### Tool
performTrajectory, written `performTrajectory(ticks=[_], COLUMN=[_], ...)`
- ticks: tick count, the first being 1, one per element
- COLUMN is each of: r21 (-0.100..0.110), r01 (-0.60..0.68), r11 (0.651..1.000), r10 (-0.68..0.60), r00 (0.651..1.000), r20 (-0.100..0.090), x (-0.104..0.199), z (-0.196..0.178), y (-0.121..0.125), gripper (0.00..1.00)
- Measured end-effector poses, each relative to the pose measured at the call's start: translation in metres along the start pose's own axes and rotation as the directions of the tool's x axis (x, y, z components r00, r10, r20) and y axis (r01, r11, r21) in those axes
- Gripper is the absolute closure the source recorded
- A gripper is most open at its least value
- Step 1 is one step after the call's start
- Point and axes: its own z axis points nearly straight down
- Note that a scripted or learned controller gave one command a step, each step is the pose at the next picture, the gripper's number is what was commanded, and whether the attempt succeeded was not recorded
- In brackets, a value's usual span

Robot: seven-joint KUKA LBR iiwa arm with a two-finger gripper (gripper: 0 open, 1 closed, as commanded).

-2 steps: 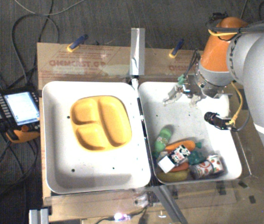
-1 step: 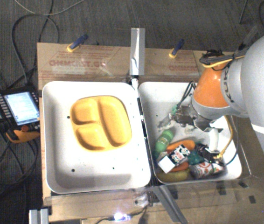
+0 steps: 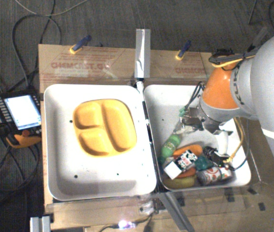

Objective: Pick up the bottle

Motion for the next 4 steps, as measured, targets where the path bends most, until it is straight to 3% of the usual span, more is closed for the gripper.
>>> performTrajectory(ticks=[1, 2, 3, 4], r21=[0.001, -0.007, -0.003, -0.003], r01=[0.0, -0.069, -0.069, -0.069], r11=[1.0, 0.998, 0.998, 0.998], r10=[0.0, 0.069, 0.069, 0.069], r00=[1.0, 0.998, 0.998, 0.998], r20=[0.0, 0.004, 0.002, 0.002], x=[0.0, 0.007, 0.008, 0.008], z=[0.0, 0.008, 0.0, 0.0], y=[0.0, -0.034, -0.034, -0.035], gripper=[0.0, 0.0, 1.0, 0.0])
